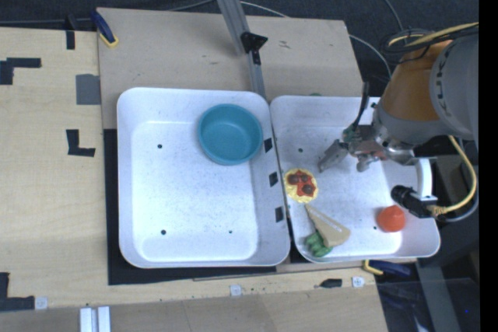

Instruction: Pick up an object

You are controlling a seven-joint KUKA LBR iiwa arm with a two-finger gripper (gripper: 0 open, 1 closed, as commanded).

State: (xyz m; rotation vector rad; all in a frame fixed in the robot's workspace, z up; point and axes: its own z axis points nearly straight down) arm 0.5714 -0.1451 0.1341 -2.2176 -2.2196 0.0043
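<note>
Pizza toy (301,184) below-left of fingers (333,155) (apart).

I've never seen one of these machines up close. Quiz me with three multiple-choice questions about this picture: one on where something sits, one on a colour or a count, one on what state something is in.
1. Where is the blue bowl?
A. In the left bin
B. In the right bin
C. On the bare bench

2. How many loose things lie in the right bin?
A. One
B. Three
C. Six

3. What is the gripper doing?
A. Clamping the bowl
B. Lifting the orange ball
C. Open, holding nothing

Answers: 1 A, the bowl sits at the back of the left bin. 2 B, a round pizza toy, a wedge-shaped toy and an orange ball. 3 C, its fingers are spread over bare bin floor.
</note>
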